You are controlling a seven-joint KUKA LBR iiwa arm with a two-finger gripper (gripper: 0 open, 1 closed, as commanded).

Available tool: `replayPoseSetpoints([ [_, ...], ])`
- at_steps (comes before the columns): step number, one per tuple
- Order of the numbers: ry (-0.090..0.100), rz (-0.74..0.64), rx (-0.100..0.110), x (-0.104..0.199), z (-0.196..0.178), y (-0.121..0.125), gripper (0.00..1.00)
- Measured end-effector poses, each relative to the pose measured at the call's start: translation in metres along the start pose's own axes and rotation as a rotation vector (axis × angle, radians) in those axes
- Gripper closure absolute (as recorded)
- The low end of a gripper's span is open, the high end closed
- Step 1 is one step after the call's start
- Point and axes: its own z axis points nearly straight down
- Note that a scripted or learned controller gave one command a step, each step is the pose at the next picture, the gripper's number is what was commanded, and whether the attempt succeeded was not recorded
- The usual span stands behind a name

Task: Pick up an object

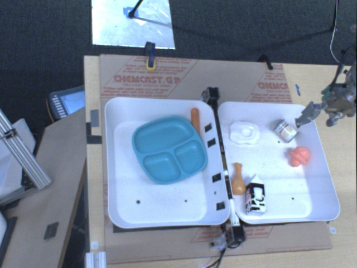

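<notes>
My gripper [319, 118] hangs over the right bin's [321, 205] far right corner, open, with nothing between its fingers. One finger [306, 115] points down-left and ends just beside a small tilted can [285, 130]. A pink lumpy toy [299, 156] lies a little nearer the front. A white fried-egg toy [244, 132] sits at the bin's back left. An orange bottle-shaped toy [238, 178] and a black-and-white carton [256, 198] are at the front left by the divider.
The left bin [120, 205] holds a blue divided plate [169, 148] and a thin orange stick-like toy [195, 119] at its back right. Black clips run along the divider [220, 149] between the bins. A cable [334, 27] hangs at the far right.
</notes>
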Motion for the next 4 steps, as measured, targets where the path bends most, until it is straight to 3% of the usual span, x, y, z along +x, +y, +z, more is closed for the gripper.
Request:
replayPoseSetpoints([
  [1, -0.003, -0.004, -0.012, 0.001, -0.007, 0.002, 0.0],
  [3, -0.001, -0.002, -0.007, 0.004, 0.114, 0.01, 0.0],
  [4, -0.001, -0.002, -0.009, 0.003, 0.156, 0.012, 0.0],
])
